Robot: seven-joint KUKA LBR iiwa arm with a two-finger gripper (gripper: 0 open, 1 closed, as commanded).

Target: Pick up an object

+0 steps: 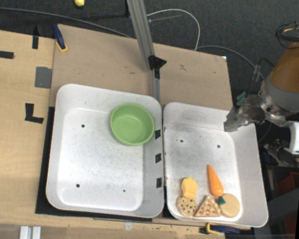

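In the right bin, several toy foods lie near the front right corner: an orange carrot, a yellow piece, a round cookie, a pizza slice and a tan round piece. A green bowl sits at the back of the left bin. My gripper hangs over the right bin's back right corner, well away from the foods. Nothing shows in its grasp.
A grey pole slants across the bench toward the gap between the bins. Cables loop behind the bench. A small yellow ball lies on the dark floor at top left.
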